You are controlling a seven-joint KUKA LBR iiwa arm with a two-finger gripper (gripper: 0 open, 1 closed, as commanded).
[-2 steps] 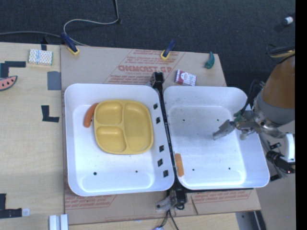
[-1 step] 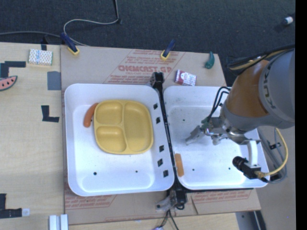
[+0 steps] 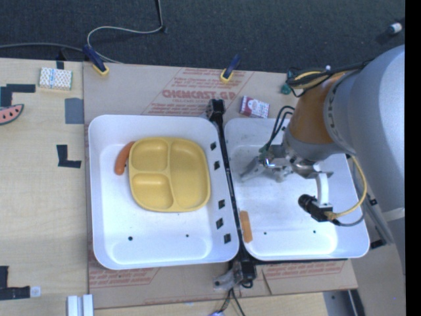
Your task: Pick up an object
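A yellow divided plate [image 3: 170,174] lies in the left bin [image 3: 108,242]. An orange sausage-shaped piece [image 3: 121,158] rests against the plate's left edge. In the right bin [image 3: 342,242], a small orange piece [image 3: 245,226] lies close to the left wall. My gripper [image 3: 258,168] is low over the upper left part of the right bin, pointing left toward the divider. It is well above the small orange piece in the view and apart from it. Nothing shows in its grasp.
The grey arm with its orange band [image 3: 312,120] covers the right bin's upper right. A red and white packet [image 3: 254,106] lies on the cardboard behind the bins. Blue and yellow clamps [image 3: 96,59] [image 3: 230,71] hold the cardboard's far edge. Black clips line the divider [image 3: 222,176].
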